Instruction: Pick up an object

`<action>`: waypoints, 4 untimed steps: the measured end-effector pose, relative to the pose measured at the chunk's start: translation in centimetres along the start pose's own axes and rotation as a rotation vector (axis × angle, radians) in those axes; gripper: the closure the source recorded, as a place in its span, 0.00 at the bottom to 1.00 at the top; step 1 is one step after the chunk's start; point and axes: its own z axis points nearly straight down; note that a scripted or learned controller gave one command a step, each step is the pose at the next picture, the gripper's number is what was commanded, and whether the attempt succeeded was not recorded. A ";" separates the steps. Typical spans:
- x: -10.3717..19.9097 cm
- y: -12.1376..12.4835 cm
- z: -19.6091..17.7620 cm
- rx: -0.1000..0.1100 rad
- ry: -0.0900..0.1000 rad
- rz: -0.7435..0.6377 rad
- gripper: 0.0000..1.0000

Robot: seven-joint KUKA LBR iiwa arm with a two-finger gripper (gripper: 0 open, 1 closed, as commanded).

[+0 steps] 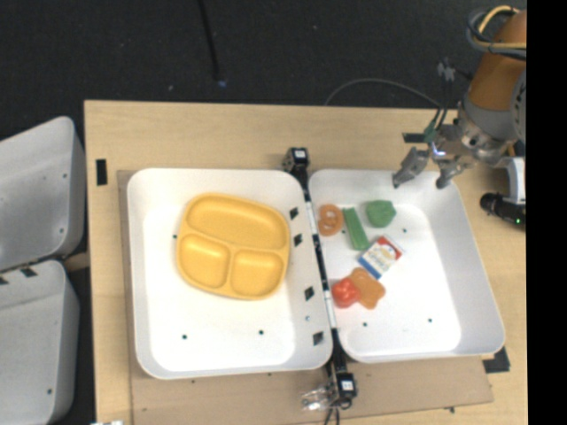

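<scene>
My gripper [426, 174] hangs over the far right corner of the right bin [443, 317], its two fingers spread apart with nothing between them. Below and left of it lie a green lump [380, 212], a green bar [354, 227] and an orange ring [330, 220]. Further toward the front rest a small red, white and blue packet [381, 257], an orange piece [368, 288] and a red piece [344, 293] touching it.
The left bin [159, 326] holds a yellow divided plate [233, 244]. A ridge with black clips [312, 264] separates the two bins. Wooden bench surface [221, 131] surrounds them.
</scene>
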 end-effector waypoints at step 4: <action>-0.6 0.4 8.1 -0.019 -0.012 -0.008 1.00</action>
